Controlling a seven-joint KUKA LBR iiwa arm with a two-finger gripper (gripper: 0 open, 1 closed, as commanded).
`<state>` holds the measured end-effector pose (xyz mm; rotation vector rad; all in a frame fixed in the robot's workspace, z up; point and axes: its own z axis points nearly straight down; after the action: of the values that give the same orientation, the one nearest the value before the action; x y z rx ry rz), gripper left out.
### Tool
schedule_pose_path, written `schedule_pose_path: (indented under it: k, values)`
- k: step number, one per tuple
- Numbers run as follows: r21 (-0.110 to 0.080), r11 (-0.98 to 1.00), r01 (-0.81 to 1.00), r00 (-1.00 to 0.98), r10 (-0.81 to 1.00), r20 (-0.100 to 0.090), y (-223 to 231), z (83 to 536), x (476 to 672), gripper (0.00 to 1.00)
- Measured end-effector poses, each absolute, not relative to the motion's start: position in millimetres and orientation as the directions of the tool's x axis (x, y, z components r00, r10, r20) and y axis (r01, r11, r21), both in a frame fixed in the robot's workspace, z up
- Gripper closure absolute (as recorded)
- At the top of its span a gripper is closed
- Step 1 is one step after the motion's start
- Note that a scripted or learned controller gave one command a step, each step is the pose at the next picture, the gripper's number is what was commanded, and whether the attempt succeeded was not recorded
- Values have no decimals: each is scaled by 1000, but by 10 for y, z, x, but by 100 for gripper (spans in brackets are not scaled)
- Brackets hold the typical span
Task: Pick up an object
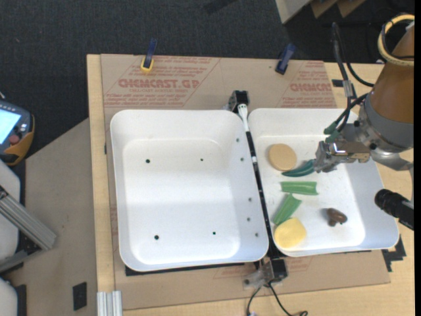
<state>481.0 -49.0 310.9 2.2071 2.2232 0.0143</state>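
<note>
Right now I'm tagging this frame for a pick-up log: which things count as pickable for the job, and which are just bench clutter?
Job:
claw
round tan disc
dark green curved piece
green flat strip
green pod
round yellow piece
small brown lump

Lying about:
blue and yellow clamp
dark blue clamp

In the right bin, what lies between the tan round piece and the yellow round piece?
In the camera view, two green pieces lie between the tan round piece and the yellow round piece: a flat green strip and, below it, a slanted green piece.
</note>
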Motion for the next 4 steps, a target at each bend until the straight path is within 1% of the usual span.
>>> schedule_pose_path:
  k: [1,2,3,4]
  values:
    - [3,-15,1000,15,1000,-8,-1979,2966,4775,100]
    - [8,5,1000,-5,1000,-2,-1364,3713,4803,100]
    - [-9,-4,1000,4,1000,3,-1723,2278,4811,100]
    - [9,5,1000,-5,1000,-5,-1930,2051,5985,100]
